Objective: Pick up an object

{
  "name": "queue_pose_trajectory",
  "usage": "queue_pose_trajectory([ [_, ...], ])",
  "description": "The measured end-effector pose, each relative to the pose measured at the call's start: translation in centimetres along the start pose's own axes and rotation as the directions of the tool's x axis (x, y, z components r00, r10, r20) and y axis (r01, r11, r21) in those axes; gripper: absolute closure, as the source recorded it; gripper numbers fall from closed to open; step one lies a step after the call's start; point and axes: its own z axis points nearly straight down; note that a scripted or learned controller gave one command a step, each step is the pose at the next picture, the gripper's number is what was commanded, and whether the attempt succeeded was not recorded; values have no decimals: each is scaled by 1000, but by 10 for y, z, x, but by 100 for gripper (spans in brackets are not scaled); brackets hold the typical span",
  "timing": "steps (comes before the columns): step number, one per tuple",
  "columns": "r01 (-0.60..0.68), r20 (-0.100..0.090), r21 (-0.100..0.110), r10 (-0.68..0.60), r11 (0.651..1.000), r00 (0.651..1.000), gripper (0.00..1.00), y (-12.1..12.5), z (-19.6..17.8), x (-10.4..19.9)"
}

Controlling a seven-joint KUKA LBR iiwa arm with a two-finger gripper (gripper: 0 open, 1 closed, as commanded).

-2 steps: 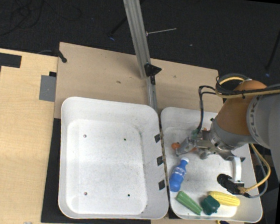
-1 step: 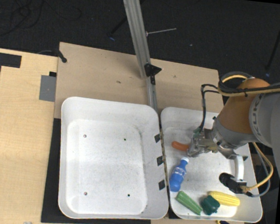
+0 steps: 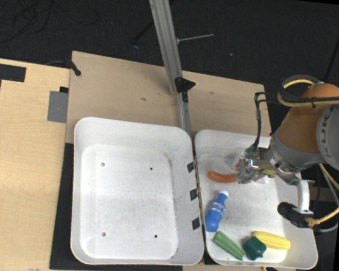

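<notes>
The hand (image 3: 248, 170) hangs low over the right bin (image 3: 302, 255), near its far edge, just beside the right end of an orange sausage-shaped object (image 3: 222, 177) lying on the bin floor. Whether the hand is wide or narrow I cannot tell (the wrist hides it). To do this step well, it should centre over the object's middle, straddle its short width, and descend fully before closing. The blue bottle (image 3: 215, 211) lies nearer the near edge.

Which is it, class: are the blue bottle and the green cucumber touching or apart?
Apart. The camera view shows bare white bin floor between the bottom of the blue bottle and the near end of the green cucumber.
</notes>
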Motion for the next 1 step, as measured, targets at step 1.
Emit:
queue_pose_trajectory([
  [1, 11, 0, -1, -11, 1000, 1000, 100, -6, -47, 5],
])
